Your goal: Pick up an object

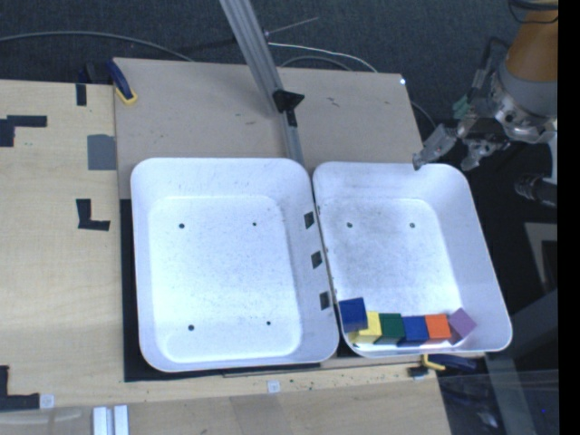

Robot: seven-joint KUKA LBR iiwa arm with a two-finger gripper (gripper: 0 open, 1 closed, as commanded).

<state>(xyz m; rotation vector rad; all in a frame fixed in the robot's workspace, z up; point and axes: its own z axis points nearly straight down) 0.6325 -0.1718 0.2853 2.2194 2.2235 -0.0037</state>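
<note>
Gripper hovering at the right bin's far right corner.
I see its fingers parted, gripping nothing; coloured blocks line that bin's near wall. No readable writing.

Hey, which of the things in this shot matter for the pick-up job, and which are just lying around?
Part of the job:
gripper, above the right bin's far corner
right bin
blocks along its near edge: blue block, yellow block, green block, second blue block, orange block, purple block

Just lying about:
left bin
metal pole
cables
</note>
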